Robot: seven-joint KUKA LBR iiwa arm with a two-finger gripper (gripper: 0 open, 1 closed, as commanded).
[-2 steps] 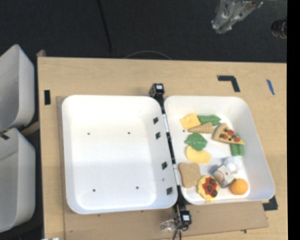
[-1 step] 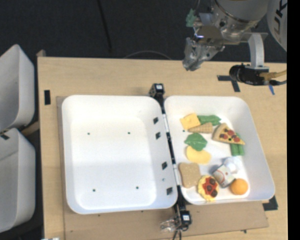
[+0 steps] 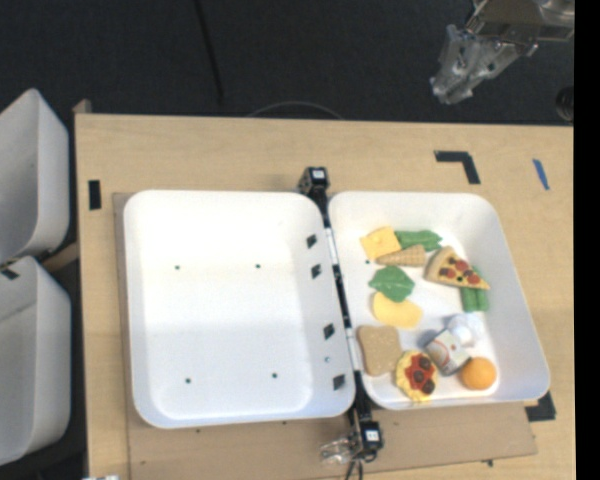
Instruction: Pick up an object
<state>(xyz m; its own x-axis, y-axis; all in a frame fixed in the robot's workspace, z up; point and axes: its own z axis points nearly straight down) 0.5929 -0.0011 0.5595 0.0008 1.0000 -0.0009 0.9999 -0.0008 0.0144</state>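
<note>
Hanging above the bench's far right corner, the gripper (image 3: 458, 76) is sitting well apart from the bins, carrying nothing. How wide the jaws stand cannot be told. The toys are lying in the right bin (image 3: 510, 258): cheese (image 3: 379, 242), pizza slice (image 3: 454, 269), green leaf (image 3: 392, 282), toast (image 3: 379, 348), can (image 3: 448, 346), orange (image 3: 478, 373). The left bin (image 3: 220, 218) is lying just beside it.
</note>
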